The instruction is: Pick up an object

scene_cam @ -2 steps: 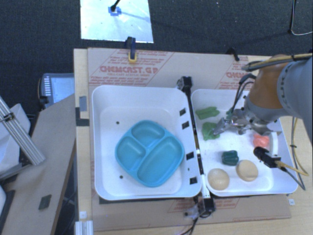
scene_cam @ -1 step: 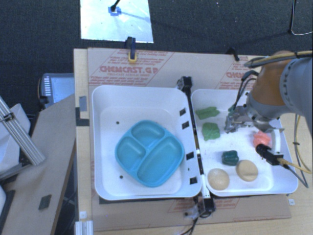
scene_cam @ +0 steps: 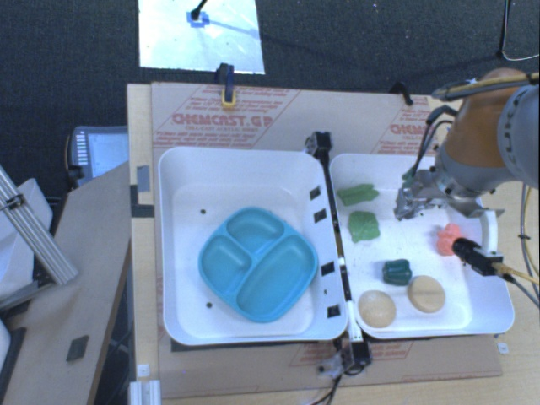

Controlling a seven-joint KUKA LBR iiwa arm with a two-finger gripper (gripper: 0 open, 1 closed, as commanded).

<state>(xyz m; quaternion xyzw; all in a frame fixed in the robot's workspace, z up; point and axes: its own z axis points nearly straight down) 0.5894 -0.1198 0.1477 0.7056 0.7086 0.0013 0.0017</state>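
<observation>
The right bin (scene_cam: 481, 315) holds several food toys. A long green piece (scene_cam: 358, 194) lies at its back left, and a green leafy piece (scene_cam: 364, 225) lies just in front of it. Nearer the front are a dark green pepper (scene_cam: 396, 271), a tan round (scene_cam: 427, 294) and a pale round (scene_cam: 377, 308). A pink-orange piece (scene_cam: 448, 239) sits at the right. My gripper (scene_cam: 411, 205) hangs over the middle of this bin, right of the leafy piece and left of the pink piece. Nothing shows between its fingers.
The left bin (scene_cam: 181, 226) holds a blue divided plate (scene_cam: 257, 262). A black divider with clips (scene_cam: 329, 218) runs between the bins. The arm's grey and orange body (scene_cam: 485, 137) covers the right bin's back right corner. Cables trail along the right side.
</observation>
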